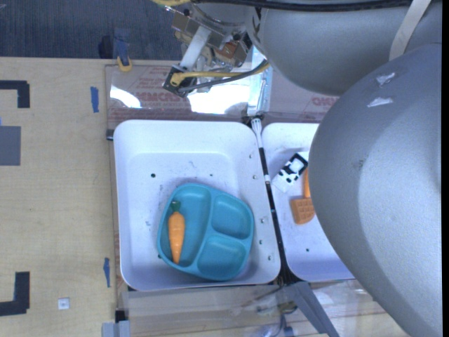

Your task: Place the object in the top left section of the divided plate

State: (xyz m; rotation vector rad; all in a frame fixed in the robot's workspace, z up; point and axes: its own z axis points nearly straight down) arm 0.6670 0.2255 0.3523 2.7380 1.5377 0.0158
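Observation:
A blue divided plate [234, 218] lies in the front half of the left bin [140, 142]. An orange carrot with a green top [176, 234] rests in the plate's long left section, pointing toward the front. My gripper [210, 46] hangs high beyond the far edge of the left bin, well away from the plate. Nothing shows in its grasp.
The right bin [282, 137] holds a black-and-white object [292, 168] and an orange piece [303, 208] near its left wall. The large grey arm covers most of that bin. A shiny strip [210, 97] runs behind the bins. The tan bench [56, 188] lies to the left.

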